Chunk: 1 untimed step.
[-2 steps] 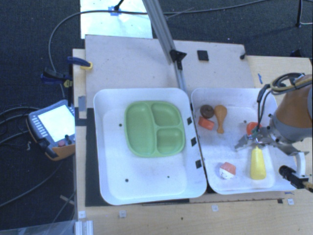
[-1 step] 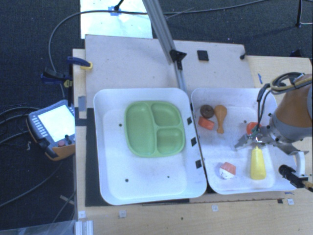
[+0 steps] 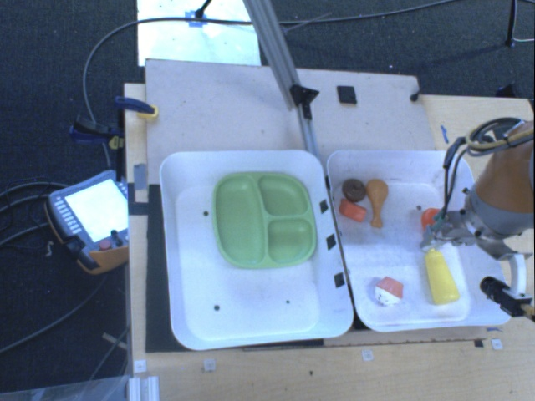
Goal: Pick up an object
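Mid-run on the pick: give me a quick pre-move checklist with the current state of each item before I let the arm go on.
1. Gripper positioned over the right bin: ok, at its right side.
2. Target nearby: ok, the yellow bottle lies just below the gripper, an orange piece just above it.
3. Object between the fingers: cannot tell, the wrist hides them.
4. Bottle has room around it: ok, the red-and-white piece lies apart to its left.
5. Other items out of the way: ok, the drumstick, brown round piece and green tray sit well to the left.
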### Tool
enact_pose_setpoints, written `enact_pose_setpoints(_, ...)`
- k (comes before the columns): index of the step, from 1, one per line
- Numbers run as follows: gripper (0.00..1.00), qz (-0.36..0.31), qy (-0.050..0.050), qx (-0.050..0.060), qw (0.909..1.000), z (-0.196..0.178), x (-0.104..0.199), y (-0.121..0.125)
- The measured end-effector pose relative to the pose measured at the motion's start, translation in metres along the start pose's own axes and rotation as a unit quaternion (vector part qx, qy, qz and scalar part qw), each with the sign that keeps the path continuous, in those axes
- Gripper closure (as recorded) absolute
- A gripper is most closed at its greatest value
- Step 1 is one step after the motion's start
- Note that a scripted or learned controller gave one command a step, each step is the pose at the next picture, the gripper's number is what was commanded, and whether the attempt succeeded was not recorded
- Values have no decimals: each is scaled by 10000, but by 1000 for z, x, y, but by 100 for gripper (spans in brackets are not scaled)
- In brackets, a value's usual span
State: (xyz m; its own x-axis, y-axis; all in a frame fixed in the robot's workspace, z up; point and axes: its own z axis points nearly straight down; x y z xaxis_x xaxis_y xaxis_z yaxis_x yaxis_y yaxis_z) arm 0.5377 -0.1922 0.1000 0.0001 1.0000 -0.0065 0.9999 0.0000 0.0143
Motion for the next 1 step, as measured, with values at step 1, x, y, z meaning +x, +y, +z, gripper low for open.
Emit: enact_pose_setpoints(1,100,-22,26,49,10000,-46,3,-4)
